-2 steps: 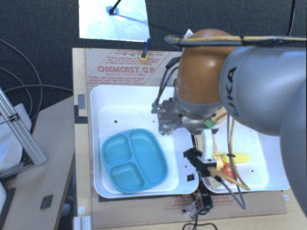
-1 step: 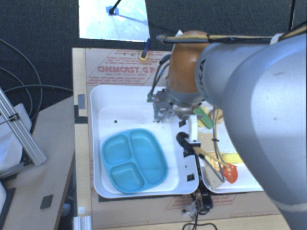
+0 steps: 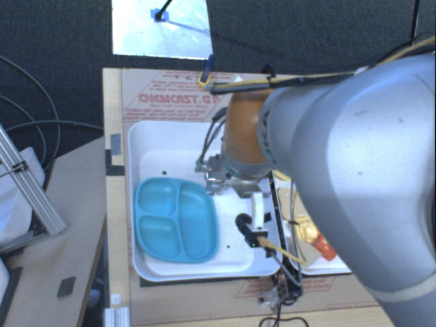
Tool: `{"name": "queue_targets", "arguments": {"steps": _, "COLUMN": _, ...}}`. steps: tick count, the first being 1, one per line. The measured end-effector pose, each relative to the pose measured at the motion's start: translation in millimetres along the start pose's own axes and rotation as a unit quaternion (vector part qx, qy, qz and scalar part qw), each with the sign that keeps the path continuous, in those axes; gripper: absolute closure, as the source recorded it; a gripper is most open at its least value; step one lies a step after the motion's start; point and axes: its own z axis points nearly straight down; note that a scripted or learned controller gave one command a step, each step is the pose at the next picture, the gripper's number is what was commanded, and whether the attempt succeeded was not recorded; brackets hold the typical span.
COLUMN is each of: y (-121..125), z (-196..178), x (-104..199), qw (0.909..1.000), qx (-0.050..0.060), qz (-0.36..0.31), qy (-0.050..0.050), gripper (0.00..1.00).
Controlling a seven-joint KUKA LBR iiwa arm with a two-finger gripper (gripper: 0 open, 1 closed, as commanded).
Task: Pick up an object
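Hand [image 3: 213,176] of dull grey metal hangs low over the shallow white left bin [image 3: 158,140], below the arm's glossy orange band; whether it is open or closed cannot be told, as the wrist hides its tips. A smooth, sky-blue plastic plate [image 3: 176,218], a rounded rectangle moulded into three compartments, lies flat in that bin's lower left part. Its upper right corner sits just beside the hand, apparently not touching. A small orange and yellow thing [image 3: 319,241] lies in the white right bin [image 3: 338,268], well apart from the hand.
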Motion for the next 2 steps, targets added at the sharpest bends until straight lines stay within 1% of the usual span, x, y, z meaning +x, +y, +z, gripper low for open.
{"name": "queue_targets", "arguments": {"steps": 1, "y": 84, "z": -92, "x": -56, "qw": 1.0000, "qx": -0.005, "qz": 0.001, "qy": -0.001, "gripper": 1.00}}
{"name": "queue_targets", "arguments": {"steps": 2, "y": -16, "z": -25, "x": -19, "qw": 0.9999, "qx": 0.010, "qz": -0.002, "qy": 0.001, "gripper": 1.00}}
